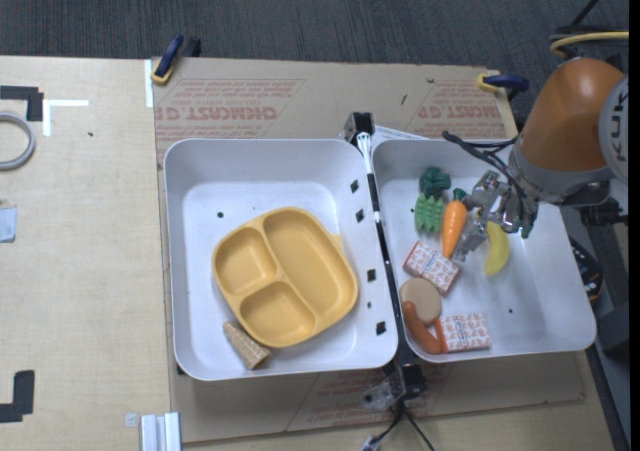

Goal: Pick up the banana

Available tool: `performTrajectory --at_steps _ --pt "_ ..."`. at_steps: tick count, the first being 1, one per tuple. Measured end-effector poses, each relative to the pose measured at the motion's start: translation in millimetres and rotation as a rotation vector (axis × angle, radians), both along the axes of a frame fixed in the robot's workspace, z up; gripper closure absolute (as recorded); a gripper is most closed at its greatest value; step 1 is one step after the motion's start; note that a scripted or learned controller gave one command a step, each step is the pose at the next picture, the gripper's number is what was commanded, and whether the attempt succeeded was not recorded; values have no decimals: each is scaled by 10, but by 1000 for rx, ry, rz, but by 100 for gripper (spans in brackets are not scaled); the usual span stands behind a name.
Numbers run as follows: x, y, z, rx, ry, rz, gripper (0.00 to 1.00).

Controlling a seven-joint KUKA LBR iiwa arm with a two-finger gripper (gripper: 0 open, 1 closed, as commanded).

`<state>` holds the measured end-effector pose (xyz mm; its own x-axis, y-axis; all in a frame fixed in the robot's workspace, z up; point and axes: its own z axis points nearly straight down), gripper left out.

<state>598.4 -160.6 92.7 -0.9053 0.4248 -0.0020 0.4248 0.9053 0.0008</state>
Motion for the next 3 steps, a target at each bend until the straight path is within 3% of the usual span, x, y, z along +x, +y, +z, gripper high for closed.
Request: performTrajectory --at_steps 1,2,3 --pt "-578 162 0 0 0 366 0" --pt "-562 162 102 -1 -4 361 100" --pt "-356 -384 508 -1 -2 429 100"
